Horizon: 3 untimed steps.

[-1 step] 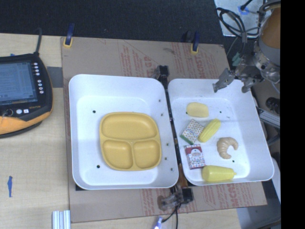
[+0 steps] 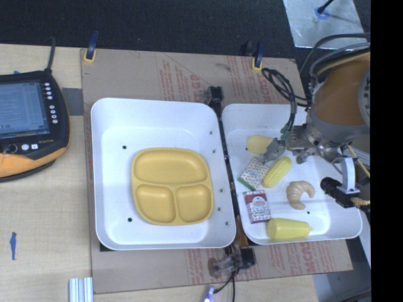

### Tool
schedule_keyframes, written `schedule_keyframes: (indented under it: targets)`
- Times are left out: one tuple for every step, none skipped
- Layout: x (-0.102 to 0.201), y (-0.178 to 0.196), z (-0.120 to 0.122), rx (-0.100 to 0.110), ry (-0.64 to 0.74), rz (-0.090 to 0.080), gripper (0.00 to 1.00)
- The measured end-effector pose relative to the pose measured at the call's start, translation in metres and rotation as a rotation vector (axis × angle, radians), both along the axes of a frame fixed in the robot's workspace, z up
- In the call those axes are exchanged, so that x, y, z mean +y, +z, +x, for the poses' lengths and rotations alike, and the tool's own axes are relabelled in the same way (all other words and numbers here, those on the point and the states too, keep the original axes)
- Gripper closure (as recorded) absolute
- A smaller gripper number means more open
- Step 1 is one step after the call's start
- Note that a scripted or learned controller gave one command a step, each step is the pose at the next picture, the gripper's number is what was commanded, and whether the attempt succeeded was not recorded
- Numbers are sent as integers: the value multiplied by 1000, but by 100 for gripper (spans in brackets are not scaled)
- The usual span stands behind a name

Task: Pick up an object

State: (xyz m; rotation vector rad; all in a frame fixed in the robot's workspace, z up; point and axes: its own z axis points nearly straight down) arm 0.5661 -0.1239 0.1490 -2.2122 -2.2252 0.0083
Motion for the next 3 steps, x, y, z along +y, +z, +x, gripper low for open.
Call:
schedule_keyframes:
  targets:
    - [-3,-54,-1,-7,1,1,0]
    - [-4,-42,0,-11,4,-4,100]
    - [50,44,46,-5,-1,2,100]
